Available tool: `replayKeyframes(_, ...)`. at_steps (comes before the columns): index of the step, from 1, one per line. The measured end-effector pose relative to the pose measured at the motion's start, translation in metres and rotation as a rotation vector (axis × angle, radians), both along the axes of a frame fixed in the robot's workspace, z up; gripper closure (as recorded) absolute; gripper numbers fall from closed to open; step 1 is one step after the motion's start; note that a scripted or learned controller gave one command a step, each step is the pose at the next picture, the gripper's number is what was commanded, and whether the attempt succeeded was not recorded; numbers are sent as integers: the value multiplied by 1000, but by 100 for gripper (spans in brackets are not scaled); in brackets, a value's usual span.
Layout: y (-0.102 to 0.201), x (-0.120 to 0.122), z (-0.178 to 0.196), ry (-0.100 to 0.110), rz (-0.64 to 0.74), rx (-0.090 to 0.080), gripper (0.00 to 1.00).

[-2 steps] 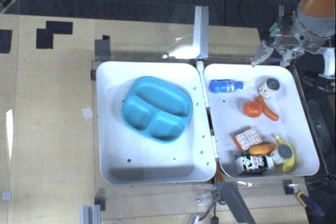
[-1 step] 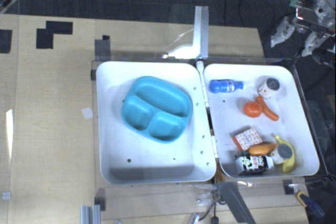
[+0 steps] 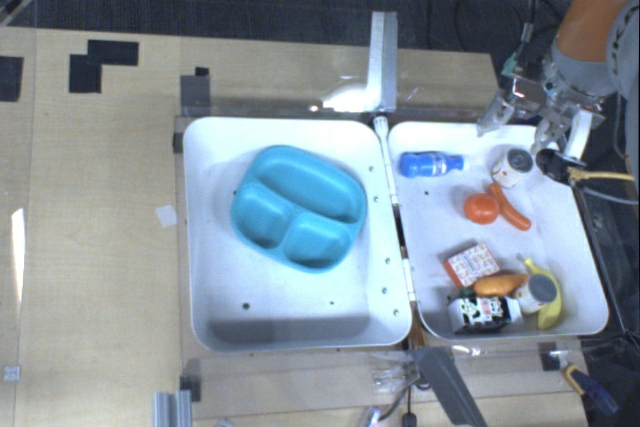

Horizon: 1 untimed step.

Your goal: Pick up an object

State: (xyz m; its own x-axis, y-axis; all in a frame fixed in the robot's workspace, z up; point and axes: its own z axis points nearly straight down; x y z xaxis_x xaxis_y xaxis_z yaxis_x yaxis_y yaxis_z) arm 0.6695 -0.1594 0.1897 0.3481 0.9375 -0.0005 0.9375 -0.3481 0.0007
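Grey gripper [image 3: 545,130] is hovering over the right bin's [image 3: 590,245] far corner; whether it is open cannot be told; descending onto the small white cup [image 3: 514,162] seems next.

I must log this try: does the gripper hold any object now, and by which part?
Nothing is held. The gripper is above the right bin's far corner, with no object between its fingers.

Grey arm [image 3: 620,45], orange band [image 3: 592,10], thin cables by wrist
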Motion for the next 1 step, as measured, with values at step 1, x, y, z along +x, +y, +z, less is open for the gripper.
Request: replayKeyframes(1,-23,2,-68,-7,245,-2,0)
